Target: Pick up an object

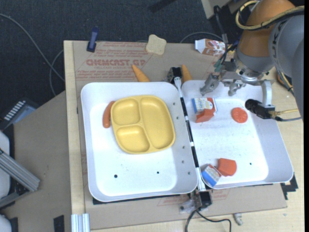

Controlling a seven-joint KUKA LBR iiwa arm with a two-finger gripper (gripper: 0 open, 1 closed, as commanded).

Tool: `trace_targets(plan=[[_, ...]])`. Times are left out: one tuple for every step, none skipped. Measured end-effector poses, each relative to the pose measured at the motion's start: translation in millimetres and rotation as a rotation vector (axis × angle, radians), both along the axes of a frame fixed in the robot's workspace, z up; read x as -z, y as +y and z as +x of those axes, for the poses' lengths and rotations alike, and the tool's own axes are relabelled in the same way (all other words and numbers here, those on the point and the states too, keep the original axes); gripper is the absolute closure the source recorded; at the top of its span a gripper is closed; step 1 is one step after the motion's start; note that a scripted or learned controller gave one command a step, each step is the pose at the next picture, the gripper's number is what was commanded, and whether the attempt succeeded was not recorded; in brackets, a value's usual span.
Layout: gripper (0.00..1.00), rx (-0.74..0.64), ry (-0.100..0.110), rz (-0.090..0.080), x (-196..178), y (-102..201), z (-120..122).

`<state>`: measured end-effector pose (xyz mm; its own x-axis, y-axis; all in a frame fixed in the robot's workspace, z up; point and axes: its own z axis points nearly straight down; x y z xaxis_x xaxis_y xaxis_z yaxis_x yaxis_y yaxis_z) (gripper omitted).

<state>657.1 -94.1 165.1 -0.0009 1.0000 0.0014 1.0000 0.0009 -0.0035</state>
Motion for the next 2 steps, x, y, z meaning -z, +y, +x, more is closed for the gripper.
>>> trace_targets(plan=[[0.0,0.0,-0.01,-0.002,76.0,-18.7,11.7],[0.0,0.001,-0.015,-0.003,75.3,-6.1,-11.3]])
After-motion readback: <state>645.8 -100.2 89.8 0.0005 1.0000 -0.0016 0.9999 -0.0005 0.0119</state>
